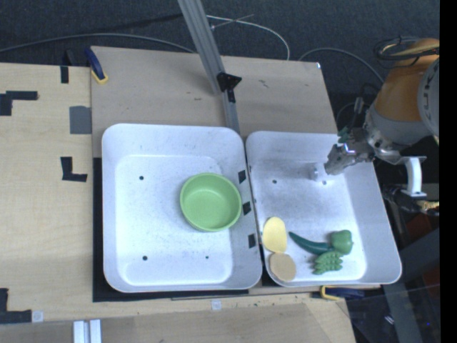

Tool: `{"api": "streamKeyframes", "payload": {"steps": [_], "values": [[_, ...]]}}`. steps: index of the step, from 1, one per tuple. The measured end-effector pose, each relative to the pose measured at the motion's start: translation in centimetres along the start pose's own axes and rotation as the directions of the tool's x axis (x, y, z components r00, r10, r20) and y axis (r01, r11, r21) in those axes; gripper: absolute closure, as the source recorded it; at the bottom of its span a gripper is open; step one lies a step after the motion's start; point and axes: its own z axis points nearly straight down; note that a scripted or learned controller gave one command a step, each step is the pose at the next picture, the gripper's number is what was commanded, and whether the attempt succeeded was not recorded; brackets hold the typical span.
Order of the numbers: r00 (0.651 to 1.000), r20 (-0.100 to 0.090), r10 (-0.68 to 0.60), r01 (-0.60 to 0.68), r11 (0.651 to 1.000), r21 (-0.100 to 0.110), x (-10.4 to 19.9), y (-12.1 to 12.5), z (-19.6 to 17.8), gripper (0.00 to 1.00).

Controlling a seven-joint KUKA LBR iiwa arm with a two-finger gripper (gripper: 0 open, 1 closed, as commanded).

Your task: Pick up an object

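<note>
A green bowl [210, 202] sits in the left bin [128, 148], toward its right side. At the front of the right bin [285, 156] lie a yellow oval piece [275, 234], a tan round piece [283, 266], a dark green pepper-like piece [308, 243], a green rounded piece [342, 241] and a green knobbly piece [328, 262]. My gripper [334, 164] hangs over the right bin's far right part, well behind those pieces, with nothing seen in it.
A slanted grey pole [203, 41] crosses the bench behind the bins and ends at their shared back corner. Cables loop across the dark floor at the back. The arm's orange band [400, 95] stands beyond the right bin's right rim.
</note>
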Motion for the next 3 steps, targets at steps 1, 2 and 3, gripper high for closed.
{"api": "streamKeyframes", "payload": {"steps": [1, 2, 3], "values": [[1.000, 0.000, 0.000, 0.000, 1.000, 0.002, -0.5, -0.3, -4.5, 1.00], [1.000, 0.000, -0.001, 0.001, 1.000, 0.000, -0.5, -0.2, -9.8, 1.00], [1.000, -0.004, -0.005, 0.006, 1.000, 0.007, 5.4, -0.7, -8.4, 1.00]]}}
